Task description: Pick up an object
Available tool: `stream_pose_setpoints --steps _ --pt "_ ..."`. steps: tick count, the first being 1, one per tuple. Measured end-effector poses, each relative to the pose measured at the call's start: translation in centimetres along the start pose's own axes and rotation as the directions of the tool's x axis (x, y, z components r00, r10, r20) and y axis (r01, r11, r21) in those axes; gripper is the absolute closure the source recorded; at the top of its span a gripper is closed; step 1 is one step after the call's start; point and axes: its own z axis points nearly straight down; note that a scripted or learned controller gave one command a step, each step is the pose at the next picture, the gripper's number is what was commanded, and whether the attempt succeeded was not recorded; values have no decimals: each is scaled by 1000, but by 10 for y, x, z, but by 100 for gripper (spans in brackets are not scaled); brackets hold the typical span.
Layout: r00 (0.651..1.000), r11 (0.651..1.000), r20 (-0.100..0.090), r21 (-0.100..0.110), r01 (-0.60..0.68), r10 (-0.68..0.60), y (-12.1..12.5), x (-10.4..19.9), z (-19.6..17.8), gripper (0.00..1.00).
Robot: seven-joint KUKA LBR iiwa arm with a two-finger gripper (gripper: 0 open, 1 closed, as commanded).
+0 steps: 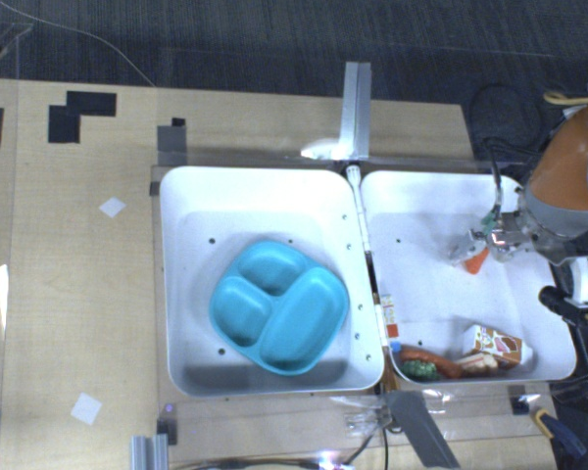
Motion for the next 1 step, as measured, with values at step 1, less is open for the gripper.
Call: stream_pose_setpoints --steps 1 --pt "1000 1000 0 0 0 0 0 0 0 0"
